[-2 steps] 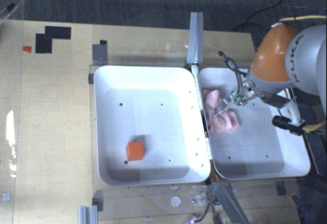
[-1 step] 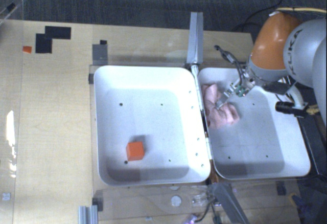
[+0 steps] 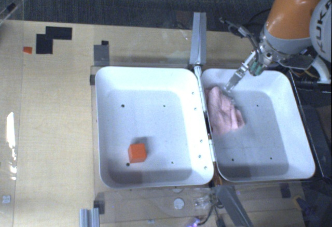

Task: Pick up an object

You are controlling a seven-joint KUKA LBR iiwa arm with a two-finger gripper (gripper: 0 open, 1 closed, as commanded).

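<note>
A crumpled pink cloth (image 3: 224, 111) lies in the right bin (image 3: 280, 169), against its left wall. My gripper (image 3: 230, 87) reaches down from the upper right and its tip meets the cloth's upper edge. An orange block (image 3: 137, 153) sits in the left bin (image 3: 109, 117), near its front left corner, far from the gripper.
A grey metal divider (image 3: 197, 39) runs back from the seam between the two bins. The arm's orange band (image 3: 293, 3) and cables hang over the right bin's back right corner. Black markers (image 3: 51, 38) and a small orange tag (image 3: 27, 50) lie on the bench at far left.
</note>
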